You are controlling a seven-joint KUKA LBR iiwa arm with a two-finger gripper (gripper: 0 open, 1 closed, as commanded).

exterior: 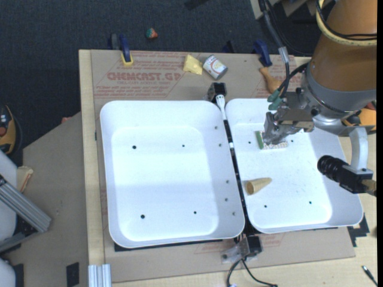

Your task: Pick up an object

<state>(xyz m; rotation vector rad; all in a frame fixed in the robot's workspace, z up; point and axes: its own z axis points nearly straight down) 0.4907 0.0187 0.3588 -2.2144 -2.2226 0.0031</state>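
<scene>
green-edged object (260,139) under the lowered hand (274,137) (grip impossible to tell), right bin (335,214)

Bright, even overhead light; soft shadows, mild glare on white bins (164,115).

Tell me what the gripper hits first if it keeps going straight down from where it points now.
Most likely the small green-edged object lying under the gripper on the right bin floor; height above it is unclear from this slanted view.
</scene>
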